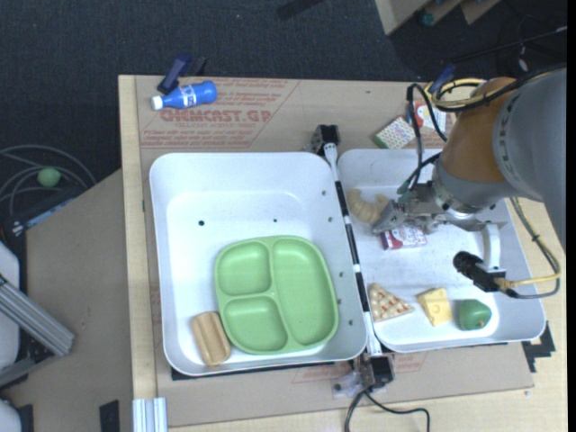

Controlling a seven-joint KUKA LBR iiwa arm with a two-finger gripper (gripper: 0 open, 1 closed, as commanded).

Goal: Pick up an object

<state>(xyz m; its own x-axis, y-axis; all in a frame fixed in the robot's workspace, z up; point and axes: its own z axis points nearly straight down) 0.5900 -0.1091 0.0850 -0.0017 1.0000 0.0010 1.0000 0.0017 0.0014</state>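
Note:
My gripper (402, 216) reaches down into the right bin (504, 331) near its left wall. It hangs directly over a small red and white packet (407, 238) and hides the packet's upper edge. A beige lump (364, 208) lies just left of the gripper. Nearer the front of this bin lie a waffle-patterned wedge (389, 302), a yellow cheese block (436, 306) and a green round piece (473, 314). The grey arm with its orange band (477, 142) covers the bin's back right part.
The left bin (171, 205) holds a green divided plate (273, 292) and a tan bread-like piece (210, 337) at its front left. A blue and white bottle (184, 94) lies on the bench behind the bins. A small patterned card (394, 134) sits behind the right bin.

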